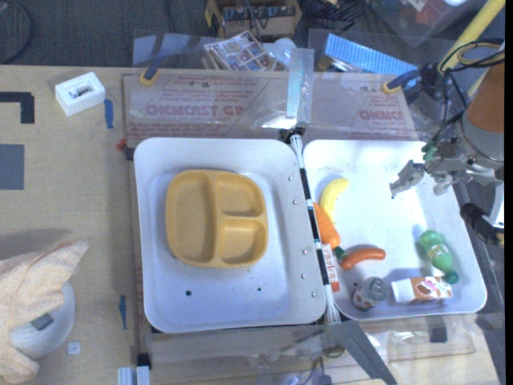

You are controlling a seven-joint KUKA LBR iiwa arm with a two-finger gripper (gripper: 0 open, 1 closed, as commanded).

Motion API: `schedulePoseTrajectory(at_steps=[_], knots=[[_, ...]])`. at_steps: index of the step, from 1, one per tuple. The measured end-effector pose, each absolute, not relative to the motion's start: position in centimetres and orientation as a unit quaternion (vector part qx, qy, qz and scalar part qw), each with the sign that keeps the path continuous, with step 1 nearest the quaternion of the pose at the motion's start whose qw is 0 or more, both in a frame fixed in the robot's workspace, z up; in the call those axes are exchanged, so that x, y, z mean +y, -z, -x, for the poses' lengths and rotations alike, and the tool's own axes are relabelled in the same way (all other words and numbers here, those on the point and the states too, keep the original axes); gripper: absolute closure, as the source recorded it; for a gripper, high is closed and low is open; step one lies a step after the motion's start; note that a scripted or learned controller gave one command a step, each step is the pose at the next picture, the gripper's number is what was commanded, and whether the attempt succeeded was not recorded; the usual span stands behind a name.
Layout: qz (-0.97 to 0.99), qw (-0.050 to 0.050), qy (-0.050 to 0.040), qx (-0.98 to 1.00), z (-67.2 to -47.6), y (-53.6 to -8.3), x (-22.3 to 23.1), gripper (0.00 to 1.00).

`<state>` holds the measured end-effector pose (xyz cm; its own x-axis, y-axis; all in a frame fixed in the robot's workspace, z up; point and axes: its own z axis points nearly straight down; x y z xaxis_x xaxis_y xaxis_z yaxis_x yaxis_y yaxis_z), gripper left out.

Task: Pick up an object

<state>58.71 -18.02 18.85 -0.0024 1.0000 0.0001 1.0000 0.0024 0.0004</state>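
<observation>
The claw (421,176) hangs over the upper right part of the right bin (473,295), fingers spread, with nothing between them. The things it could pick lie apart from it, lower in that bin. A yellow banana (333,192) rests near the left wall, and an orange carrot (326,225) lies just below it along the divider. A red chili pepper (362,255) with a green stem sits near the middle. A green bottle (437,253) lies tilted on the right side. Along the bottom wall, a small grey can (369,292) is just beside a little white and red carton (422,289).

The left bin (152,295) holds a yellow divided plate (216,217) with three compartments, nothing in them.

Behind the bins, clear plastic sheets (204,103) carry red lettering; it seems to read "CHEMCAST GP", though it is faint. A small white box (80,92) sits on the worktop (48,207) at upper left, and a crumpled beige cloth (36,287) lies at lower left.
</observation>
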Motion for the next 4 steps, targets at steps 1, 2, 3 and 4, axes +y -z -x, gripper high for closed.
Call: schedulePoseTrajectory(at_steps=[1, 2, 3, 4], knots=[[-0.693, 0.001, -0.0005, 0.721, -55.6, -9.8, -10.4, 0.00], [-0.714, 0.001, -0.0008, 0.700, -49.1, -9.0, -10.2, 0.00], [-0.715, 0.003, -0.0022, 0.699, -49.2, -10.0, -10.3, 1.00], [-0.660, 0.001, -0.0002, 0.752, -54.0, -18.5, -6.8, 1.00]])
